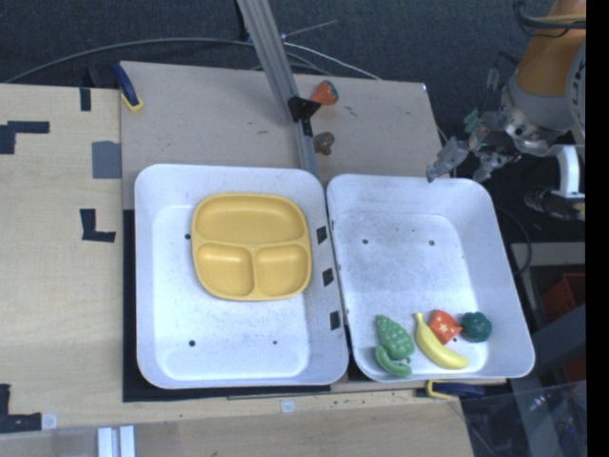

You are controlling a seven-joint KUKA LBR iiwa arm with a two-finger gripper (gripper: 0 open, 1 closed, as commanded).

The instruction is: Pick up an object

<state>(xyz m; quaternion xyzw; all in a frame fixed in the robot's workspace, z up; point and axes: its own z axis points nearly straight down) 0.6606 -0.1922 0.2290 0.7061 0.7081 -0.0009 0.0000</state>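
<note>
toy food lies bunched in the near right corner of the right-hand shallow white plastic bin (495, 255): a bumpy green plastic vegetable (391, 335) with a smaller green piece (389, 361) touching its near side, a curved yellow plastic banana (436, 344) just beside them, a small orange-red plastic fruit (442, 324) resting against the banana's far side, and a round dark green plastic piece (475, 327) touching the orange-red one on its right. all five sit close together against the bin's near wall, and any of them could be the object to pick; none is lifted.

the left-hand shallow white plastic bin (162, 284) sits edge to edge with the right one and holds a yellow plastic plate with three compartments (252, 246), lying flat in the far half of that bin.

the grey arm with its orange band (552, 60) enters at the far right. its two-finger gripper (468, 160) hangs over the far right corner of the right bin, around the rim, well apart from the toy food. i cannot tell how the gripper is set, because it is small and dark against the background, and nothing can be seen in it.

behind the bins, a slanted grey metal post (271, 50) rises from the brown bench (209, 112).
</note>
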